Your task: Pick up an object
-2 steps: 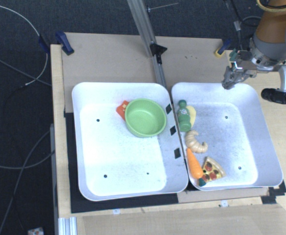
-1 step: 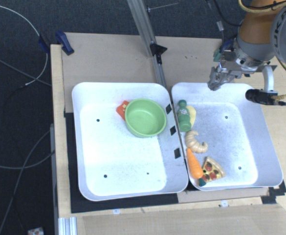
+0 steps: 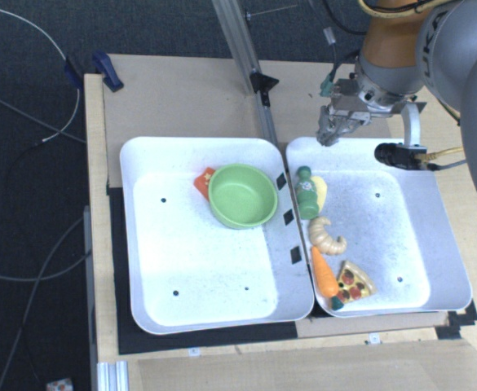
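Two white bins [image 3: 140, 218] on bench; gripper [image 3: 329, 137] above right bin's far edge, grip state unclear, approach step; next descend onto green bottle [image 3: 306, 194].

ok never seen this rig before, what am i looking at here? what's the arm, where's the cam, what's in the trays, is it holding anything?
One fixed camera looks down at a slant on a bench with two shallow white bins. The grey arm with the orange band reaches in from the right; its end effector hangs over the top edge of the right bin, with nothing visible between its fingers. The left bin holds a green bowl with a small red-orange piece beside it. Along the right bin's left side lie a green bottle, a pale croissant-like toy, a carrot and a pizza slice.
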### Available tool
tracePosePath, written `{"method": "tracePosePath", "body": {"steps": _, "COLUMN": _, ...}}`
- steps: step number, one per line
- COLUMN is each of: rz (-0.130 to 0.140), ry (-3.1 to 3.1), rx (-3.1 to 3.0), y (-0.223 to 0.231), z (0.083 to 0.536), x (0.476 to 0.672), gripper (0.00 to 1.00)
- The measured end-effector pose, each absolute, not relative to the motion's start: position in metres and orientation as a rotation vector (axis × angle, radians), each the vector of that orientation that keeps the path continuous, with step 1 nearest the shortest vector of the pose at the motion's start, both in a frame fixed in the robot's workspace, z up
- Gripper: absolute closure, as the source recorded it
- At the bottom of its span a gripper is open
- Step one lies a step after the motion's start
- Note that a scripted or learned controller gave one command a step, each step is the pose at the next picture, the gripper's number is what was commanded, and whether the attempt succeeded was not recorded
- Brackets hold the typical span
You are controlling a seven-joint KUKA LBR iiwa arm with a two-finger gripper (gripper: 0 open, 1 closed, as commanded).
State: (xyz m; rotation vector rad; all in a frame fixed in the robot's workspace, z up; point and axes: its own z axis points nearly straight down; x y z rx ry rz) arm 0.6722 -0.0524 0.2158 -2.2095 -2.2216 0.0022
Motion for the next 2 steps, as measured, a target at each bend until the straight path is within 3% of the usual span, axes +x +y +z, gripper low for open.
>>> {"method": "tracePosePath", "body": {"steps": 2, "rz": -0.005, "ry": -2.227, "rx": -2.212, "y": 0.066, "z": 0.240, "x": 0.668, "gripper": 1.00}}
